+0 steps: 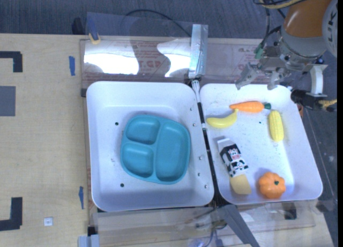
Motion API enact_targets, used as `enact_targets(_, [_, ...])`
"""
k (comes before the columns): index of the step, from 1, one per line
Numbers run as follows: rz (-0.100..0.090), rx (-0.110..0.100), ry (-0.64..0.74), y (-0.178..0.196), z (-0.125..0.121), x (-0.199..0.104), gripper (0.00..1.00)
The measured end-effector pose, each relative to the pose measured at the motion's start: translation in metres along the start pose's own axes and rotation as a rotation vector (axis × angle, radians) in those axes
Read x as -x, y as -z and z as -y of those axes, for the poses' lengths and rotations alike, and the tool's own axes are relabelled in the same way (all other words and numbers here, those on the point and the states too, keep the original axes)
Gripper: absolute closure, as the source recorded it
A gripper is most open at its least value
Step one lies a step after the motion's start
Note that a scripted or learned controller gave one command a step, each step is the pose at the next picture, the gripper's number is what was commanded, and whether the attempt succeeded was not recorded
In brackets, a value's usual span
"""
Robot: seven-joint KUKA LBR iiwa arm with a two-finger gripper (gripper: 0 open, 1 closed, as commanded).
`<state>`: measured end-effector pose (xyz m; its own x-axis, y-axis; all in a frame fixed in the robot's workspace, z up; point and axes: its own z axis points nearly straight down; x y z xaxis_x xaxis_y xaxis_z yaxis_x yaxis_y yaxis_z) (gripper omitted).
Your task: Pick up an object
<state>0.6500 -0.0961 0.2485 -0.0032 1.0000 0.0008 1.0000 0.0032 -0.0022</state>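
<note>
The right bin holds an orange carrot, a yellow banana, a yellow corn cob, a black-and-white milk carton, a pale yellow piece and an orange pumpkin. My gripper hangs over the bin's far edge, above and just behind the carrot. Its two fingers are spread apart with nothing between them.
The left bin holds a blue divided plate. A clear plastic shield and a metal post stand behind the bins. Wooden bench lies to the left.
</note>
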Motion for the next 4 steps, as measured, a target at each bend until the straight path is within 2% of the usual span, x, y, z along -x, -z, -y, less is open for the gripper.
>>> enact_targets(1, [0.002, 0.012, -0.042, -0.143, -0.019, -0.006, 0.00])
enact_targets(2, [0.001, 0.008, -0.086, -0.160, -0.019, 0.045, 0.00])
enact_targets(3, [-0.009, 0.006, -0.145, -0.160, 0.028, 0.105, 0.00])
enact_targets(4, [0.000, 0.005, 0.334, -0.161, 0.011, 0.027, 0.00])
